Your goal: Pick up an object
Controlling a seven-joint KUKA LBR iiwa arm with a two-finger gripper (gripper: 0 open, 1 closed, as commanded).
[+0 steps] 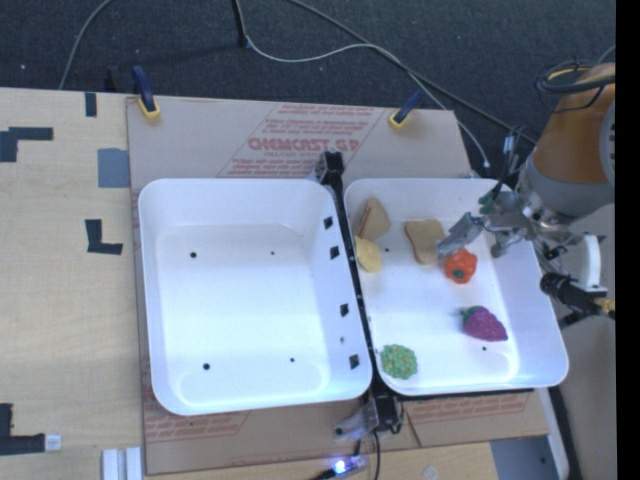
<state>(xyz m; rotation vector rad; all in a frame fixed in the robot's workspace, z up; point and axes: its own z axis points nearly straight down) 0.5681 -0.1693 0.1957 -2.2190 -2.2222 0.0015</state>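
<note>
Two shallow white bins sit side by side on a cardboard sheet (300, 138) clamped to the bench. The left bin (165, 298) shows bare floor with a few dark dots. The right bin (535, 358) holds the loose objects: a tan bread-like piece (373, 218) at the far left by the divider, a yellow piece (368, 256) just near of it, a second tan piece (424, 239) toward the middle, a green leafy clump (399, 361) at the near left, a purple grape-like bunch (484, 323) at the near right, and an orange-red pepper-like toy (460, 266) in the right half of the bin. The arm reaches in from the right, its orange band over the bin's far right rim, and the gripper (470, 236) hangs low just far of the orange-red toy, between it and the second tan piece; whether its claw is released or clenched cannot be told from here, and nothing can be seen held in it
</note>
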